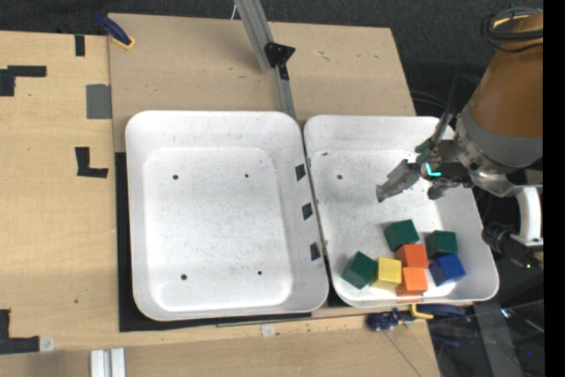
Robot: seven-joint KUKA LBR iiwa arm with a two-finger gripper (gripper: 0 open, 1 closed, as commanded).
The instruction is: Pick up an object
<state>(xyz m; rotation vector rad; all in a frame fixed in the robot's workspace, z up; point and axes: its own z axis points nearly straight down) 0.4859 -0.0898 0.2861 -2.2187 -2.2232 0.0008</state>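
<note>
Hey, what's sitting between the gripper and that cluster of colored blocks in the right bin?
Nothing. In the camera view, a bare strip of the right bin's floor separates the gripper from the nearest block, the dark green block.

The arm (510,93) has a broad, rounded orange band above a smooth grey wrist section. Below that sits a dark, blocky gripper (395,183) of grey metal, with a small teal light glowing on its body and thin black cables alongside.
</note>
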